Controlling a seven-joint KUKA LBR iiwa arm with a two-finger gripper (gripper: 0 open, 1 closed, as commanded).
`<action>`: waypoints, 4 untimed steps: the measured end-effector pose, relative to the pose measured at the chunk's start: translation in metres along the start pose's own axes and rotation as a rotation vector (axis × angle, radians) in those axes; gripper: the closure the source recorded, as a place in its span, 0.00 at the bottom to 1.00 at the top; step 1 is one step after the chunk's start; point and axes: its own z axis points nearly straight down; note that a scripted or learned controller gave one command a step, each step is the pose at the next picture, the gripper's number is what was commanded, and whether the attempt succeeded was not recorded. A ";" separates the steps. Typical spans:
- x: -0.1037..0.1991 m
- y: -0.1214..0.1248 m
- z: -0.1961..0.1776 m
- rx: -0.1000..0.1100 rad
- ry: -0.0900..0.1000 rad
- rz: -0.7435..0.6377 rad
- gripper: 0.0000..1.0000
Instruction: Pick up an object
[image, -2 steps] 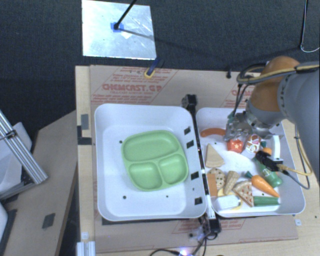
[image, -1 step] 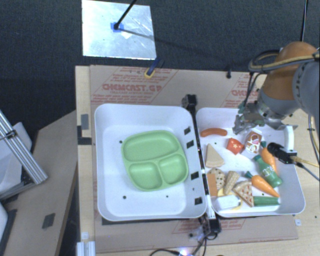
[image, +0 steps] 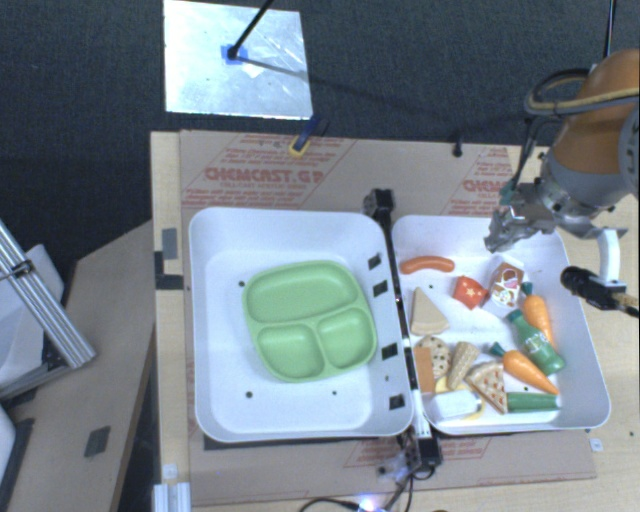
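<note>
Under the bins I read "CHEMCAST GP" on the board (image: 262, 172); my hand (image: 503, 233) was blurred, its grip impossible to tell.

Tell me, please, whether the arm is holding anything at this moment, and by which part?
Nothing visible: the gripper hangs above the right white bin, apart from the toy food.

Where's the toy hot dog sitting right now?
The toy hot dog lies in the right bin, near its upper left corner beside the divider, up and left of the red toy pepper and above the sandwich wedge.
</note>
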 end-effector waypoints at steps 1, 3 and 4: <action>0.000 0.001 -0.005 0.005 0.001 -0.002 1.00; 0.098 -0.006 -0.015 0.007 0.004 -0.007 1.00; 0.106 -0.010 0.006 0.008 0.002 -0.004 1.00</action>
